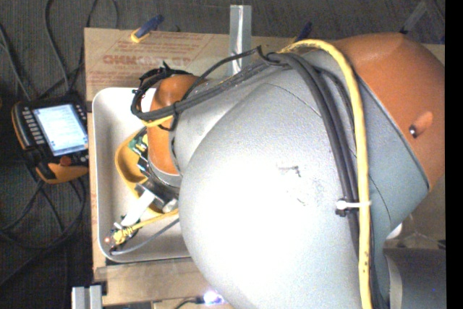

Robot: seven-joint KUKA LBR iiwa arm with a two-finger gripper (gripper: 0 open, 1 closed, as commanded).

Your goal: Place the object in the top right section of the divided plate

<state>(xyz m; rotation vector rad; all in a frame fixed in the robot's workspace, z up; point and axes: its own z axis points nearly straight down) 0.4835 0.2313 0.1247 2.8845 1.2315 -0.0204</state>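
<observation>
The grey arm point(289, 184) covers most of the tabletop point(145, 54) and reaches over the left white bin point(101, 112). Its end effector point(152, 181) sits low in that bin; whether it is apart or together cannot be told. A yellow curved edge point(123, 164), possibly the plate, lies just left of it, with a green bit point(137, 146) beside.

one fixed overhead camera; at a slant; close above arm point(289, 177) and bin point(105, 152)

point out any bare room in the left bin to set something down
Free: a narrow strip of the bin between its left wall and the arm, and the cardboard above the bin. Crowded: the rest of the bin, under the arm.
</observation>
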